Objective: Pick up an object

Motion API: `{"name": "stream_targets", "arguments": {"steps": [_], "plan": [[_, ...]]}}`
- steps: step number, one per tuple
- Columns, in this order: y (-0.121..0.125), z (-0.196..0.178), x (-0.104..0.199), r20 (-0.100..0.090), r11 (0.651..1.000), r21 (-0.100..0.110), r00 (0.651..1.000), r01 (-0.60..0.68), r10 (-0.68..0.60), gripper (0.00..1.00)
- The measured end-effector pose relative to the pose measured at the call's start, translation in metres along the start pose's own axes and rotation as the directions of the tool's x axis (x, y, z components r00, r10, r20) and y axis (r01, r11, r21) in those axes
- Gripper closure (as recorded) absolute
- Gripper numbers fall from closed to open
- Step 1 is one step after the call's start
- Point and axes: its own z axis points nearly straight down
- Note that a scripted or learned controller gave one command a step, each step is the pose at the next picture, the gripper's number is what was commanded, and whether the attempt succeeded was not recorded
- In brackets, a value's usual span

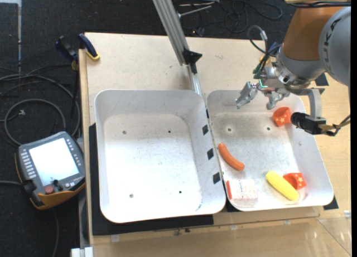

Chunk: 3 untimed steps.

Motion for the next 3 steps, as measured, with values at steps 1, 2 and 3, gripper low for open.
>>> {"name": "stream_targets", "arguments": {"steps": [1,2,3], "plan": [[0.001,-0.003,0.0,0.001,1.0,-0.005,1.0,0.001,-0.001,0.0],[0.004,0.059,-0.005,0.001,1.0,0.001,1.0,-0.003,0.003,0.0],[0.013,0.117,-0.006,0.001,1.0,-0.001,1.0,0.0,0.0,0.0]]}}
